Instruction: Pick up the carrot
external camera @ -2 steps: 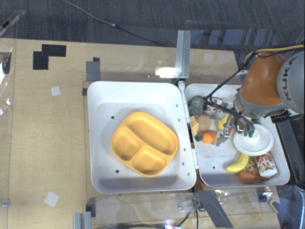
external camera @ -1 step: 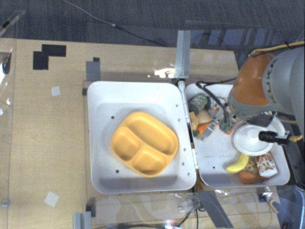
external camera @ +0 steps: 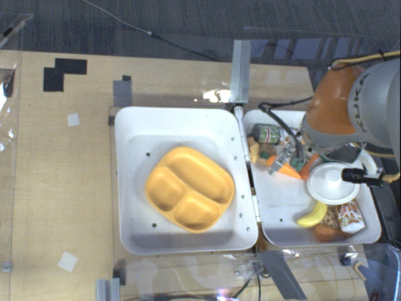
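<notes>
The jaws sit low over the top of the right bin (external camera: 369,231), and whether they are wide or narrow cannot be told from above. The gripper (external camera: 283,154) hangs just beside the carrot (external camera: 289,170), which lies on the floor of that bin near its upper left, its orange point aimed right. The grey arm (external camera: 376,99), with its orange band, leans in over the same bin. Around the carrot are a green can (external camera: 269,133), a white round lid (external camera: 332,184), a banana (external camera: 312,216) and a patterned paper cup (external camera: 349,217). The left bin (external camera: 131,168) holds 1 yellow tray (external camera: 190,188) with 3 sections. Both bins rest on a pale wooden bench (external camera: 56,187) marked with black tape shapes (external camera: 62,72); dark carpet (external camera: 188,11) runs behind it, crossed by a thin cable.
</notes>
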Available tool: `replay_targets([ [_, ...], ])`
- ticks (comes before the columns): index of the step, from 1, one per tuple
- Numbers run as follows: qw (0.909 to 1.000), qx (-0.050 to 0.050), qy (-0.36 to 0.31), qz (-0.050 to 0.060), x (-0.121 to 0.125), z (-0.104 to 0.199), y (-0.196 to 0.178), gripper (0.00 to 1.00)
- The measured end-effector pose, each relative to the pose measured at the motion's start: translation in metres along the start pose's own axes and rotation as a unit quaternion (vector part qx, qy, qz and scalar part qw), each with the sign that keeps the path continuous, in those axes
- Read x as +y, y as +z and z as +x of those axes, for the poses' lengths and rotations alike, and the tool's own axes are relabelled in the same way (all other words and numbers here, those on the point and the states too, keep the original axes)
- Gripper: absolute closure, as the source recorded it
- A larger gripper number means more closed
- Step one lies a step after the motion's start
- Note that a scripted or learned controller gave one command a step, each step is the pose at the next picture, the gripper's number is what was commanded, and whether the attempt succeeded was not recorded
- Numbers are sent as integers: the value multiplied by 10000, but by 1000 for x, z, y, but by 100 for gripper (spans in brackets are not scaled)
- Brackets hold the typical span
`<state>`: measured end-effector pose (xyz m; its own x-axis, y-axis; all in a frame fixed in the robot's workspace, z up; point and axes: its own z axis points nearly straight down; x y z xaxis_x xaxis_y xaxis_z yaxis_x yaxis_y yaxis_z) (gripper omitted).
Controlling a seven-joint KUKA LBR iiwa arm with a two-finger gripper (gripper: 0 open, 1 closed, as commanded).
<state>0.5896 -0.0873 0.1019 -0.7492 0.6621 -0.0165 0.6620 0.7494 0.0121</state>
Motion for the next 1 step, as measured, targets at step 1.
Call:
replay_targets([
  [1,9985,39,-553,15,-14,89,-88,100],
])
